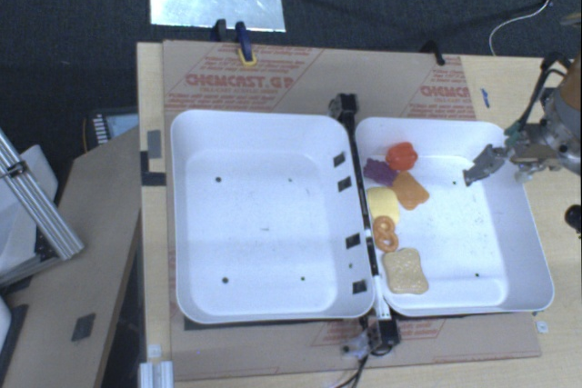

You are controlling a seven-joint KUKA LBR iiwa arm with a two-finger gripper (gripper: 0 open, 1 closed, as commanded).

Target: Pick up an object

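Toy food pieces crowd the left side of the right-hand bin, hard against the divider between the two bins: a red tomato-like piece at the top, a purple piece just beside it, an orange piece, a yellow piece, a small orange ring and a pale bread slice nearest the camera. The gripper hangs over the bin's right half, well apart from the cluster, with nothing between its fingers; whether they are spread or closed cannot be told from here. The left-hand bin lies on the bench beside it. The risks lie in the crowding: several pieces touch or nearly touch, so a descent on one could nudge its neighbour, or close on two at once. Pieces tight to the divider leave a finger little room, and the flat bread slice may offer too little edge to grip.
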